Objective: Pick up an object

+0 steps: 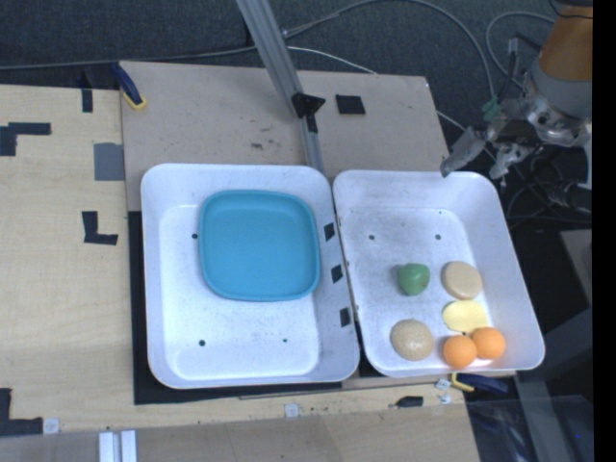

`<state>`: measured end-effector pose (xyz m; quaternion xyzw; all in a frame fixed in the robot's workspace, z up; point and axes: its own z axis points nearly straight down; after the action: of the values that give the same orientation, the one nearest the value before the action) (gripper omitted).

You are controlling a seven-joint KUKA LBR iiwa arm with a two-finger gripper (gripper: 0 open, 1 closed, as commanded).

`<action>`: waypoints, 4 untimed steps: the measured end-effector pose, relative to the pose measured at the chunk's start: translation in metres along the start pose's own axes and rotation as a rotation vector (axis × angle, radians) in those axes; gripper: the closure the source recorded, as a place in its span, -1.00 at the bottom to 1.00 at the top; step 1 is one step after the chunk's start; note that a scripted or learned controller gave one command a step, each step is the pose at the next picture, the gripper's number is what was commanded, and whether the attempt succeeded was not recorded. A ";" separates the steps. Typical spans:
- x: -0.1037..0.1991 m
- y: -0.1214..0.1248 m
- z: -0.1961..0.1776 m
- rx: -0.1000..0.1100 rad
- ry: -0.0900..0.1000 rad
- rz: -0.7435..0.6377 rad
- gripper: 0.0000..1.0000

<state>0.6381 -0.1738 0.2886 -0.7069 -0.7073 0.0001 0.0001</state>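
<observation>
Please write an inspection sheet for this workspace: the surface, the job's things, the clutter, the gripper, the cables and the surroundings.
Surface: wooden bench with dark tape marks, bearing two white bins side by side.
Job's things: right bin holds a green piece, two beige round pieces, a yellow piece and two orange balls, grouped in its near right corner.
Clutter: left bin holds a blue plate.
Gripper: gripper above the right bin's far right corner, jaws open, nothing between them.
Cables: grey cables on the dark floor beyond the bench.
Surroundings: slanted metal post behind the bins.
</observation>
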 end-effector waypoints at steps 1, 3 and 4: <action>0.000 -0.001 0.064 0.005 0.001 0.000 -1.00; -0.002 0.003 0.170 0.004 0.001 0.000 -1.00; -0.001 0.004 0.157 0.000 0.000 -0.001 1.00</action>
<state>0.6419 -0.1751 0.1313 -0.7067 -0.7076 0.0003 0.0000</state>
